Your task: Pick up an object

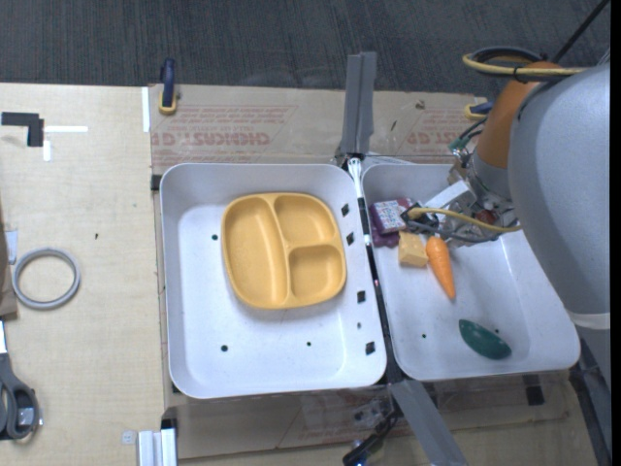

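Observation:
The right bin holds an orange carrot, a pale yellow block, a purple packet and a dark green object. The carrot lies lengthwise just right of the yellow block. My gripper hangs low over the far part of the right bin, just above and to the right of the carrot's top end and the purple packet. The bulk of the grey arm covers the bin's right side. I see nothing held in the gripper.
The left bin bears a yellow divided plate. On the wooden bench to the left lie a grey tape ring and scissors. A blue clamp stands at the back.

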